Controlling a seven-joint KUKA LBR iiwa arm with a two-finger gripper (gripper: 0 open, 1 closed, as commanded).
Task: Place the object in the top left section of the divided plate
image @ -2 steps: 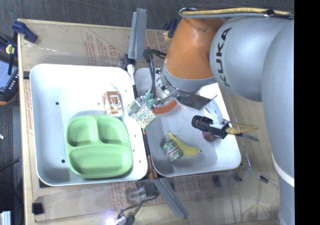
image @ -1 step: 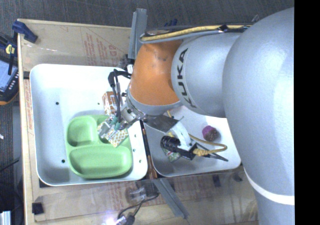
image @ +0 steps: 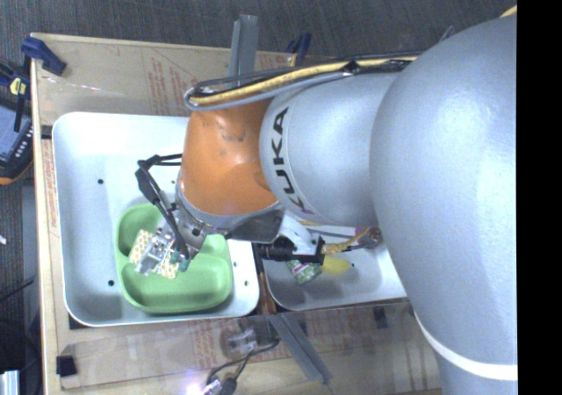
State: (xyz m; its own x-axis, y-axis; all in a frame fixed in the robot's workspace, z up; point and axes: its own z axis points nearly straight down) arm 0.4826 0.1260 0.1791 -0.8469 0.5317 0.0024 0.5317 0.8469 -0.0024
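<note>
The big grey arm (image: 413, 165) fills the right side of the picture and reaches toward the lower left. It has an orange band (image: 224, 161) near its end. Black cables loop beside the band.

Below the band, the pincer (image: 171, 244) hangs over the green divided plate (image: 189, 283). The plate sits in the lower part of the left white bin (image: 83, 209), in the lower left of the picture.

A small speckled object (image: 154, 254) is right at the tip of the pincer, over the upper left part of the plate. It looks pale with little dark dots. I cannot tell if the pincer is open or closed, or if it is holding the object, because that spot is too small and jumbled.

In the right white bin (image: 351, 297), just under the arm, some small things (image: 320, 269) lie near the bottom middle of the picture. One is yellow and one is greenish.

Both bins rest on a light brown table (image: 132, 77).
</note>
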